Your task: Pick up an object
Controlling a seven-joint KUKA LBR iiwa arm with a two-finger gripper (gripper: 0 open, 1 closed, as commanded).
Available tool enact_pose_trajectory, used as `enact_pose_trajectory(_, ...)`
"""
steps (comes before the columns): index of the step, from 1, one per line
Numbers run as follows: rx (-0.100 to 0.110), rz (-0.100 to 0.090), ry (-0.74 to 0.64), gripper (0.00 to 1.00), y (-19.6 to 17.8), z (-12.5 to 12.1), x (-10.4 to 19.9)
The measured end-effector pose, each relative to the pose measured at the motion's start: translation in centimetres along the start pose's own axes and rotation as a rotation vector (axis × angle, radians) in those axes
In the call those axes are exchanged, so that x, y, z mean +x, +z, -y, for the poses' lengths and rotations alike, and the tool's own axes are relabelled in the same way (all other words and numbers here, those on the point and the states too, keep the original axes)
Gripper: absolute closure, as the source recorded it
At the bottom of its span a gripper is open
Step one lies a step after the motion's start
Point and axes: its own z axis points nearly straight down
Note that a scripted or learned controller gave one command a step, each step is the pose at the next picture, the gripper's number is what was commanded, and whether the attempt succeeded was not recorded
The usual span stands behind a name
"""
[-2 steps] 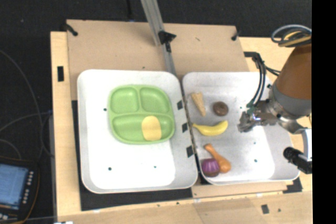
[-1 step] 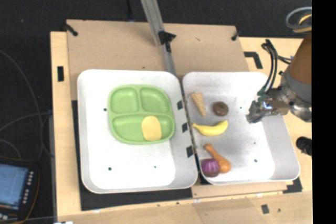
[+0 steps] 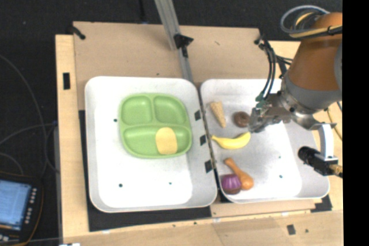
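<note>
The right bin (image 3: 288,176) holds a yellow banana (image 3: 232,140), a tan cone-shaped piece (image 3: 218,113), a small brown round object (image 3: 241,118), and an orange carrot-like piece (image 3: 240,173) touching a purple round object (image 3: 230,184). My gripper (image 3: 258,119) hangs low over the right bin, just right of the brown object and above the banana's right tip. In the left bin (image 3: 104,181) a green divided plate (image 3: 154,125) carries a yellow slice (image 3: 166,140) in its front compartment.
A metal pole (image 3: 164,3) rises slantwise from behind the seam between the bins. A black fitting (image 3: 316,159) on the arm overhangs the right bin's right side. A screen (image 3: 17,201) sits off the bench at the lower left.
</note>
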Motion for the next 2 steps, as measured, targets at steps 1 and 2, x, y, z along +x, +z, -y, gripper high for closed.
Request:
enact_pose_trajectory(1,-0.001,0.000,0.000,1.00,-0.1,-2.5,3.8)
enact_pose_trajectory(2,-0.001,-0.001,0.000,1.00,-0.3,-5.1,7.9)
